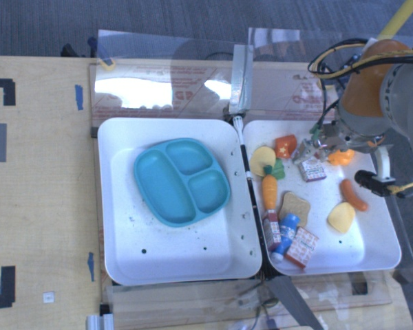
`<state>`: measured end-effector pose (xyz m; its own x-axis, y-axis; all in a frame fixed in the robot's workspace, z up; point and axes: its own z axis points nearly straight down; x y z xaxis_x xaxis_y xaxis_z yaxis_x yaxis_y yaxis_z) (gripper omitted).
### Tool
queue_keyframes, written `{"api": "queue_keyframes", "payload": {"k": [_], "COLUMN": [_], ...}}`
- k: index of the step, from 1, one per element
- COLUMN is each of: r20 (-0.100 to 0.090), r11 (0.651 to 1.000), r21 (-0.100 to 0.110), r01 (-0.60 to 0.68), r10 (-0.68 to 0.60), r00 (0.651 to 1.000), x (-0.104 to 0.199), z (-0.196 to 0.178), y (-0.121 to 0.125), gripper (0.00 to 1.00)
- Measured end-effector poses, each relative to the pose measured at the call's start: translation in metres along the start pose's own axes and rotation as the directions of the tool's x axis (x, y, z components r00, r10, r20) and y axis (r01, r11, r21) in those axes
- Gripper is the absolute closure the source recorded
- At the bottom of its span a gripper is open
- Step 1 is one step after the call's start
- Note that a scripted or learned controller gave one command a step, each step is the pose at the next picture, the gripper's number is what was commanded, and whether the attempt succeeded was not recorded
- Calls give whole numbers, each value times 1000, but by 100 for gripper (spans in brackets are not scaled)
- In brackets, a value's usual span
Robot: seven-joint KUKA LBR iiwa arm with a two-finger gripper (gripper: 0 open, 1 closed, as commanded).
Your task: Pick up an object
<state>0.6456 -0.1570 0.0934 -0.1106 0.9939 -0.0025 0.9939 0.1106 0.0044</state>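
Objects: toy food scattered in the right bin (382,249), among them a carrot (269,190), sausage (354,194) and small packet (313,171).
Gripper (315,146): low above the packet, grip state unreadable.
Left bin (117,184): blue divided plate (182,181).

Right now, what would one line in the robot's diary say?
arm: over right white bin | gripper: low beside small red-and-white packet | blue divided plate: left bin | pick: not yet
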Motion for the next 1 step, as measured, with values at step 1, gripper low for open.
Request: {"api": "queue_keyframes", "payload": {"k": [1], "r20": [-3], "r11": [996], "r21": [-1], "r01": [87], "r10": [-87], "r00": [996], "x": [79], "z": [-92], "y": [34], "gripper": [100]}}
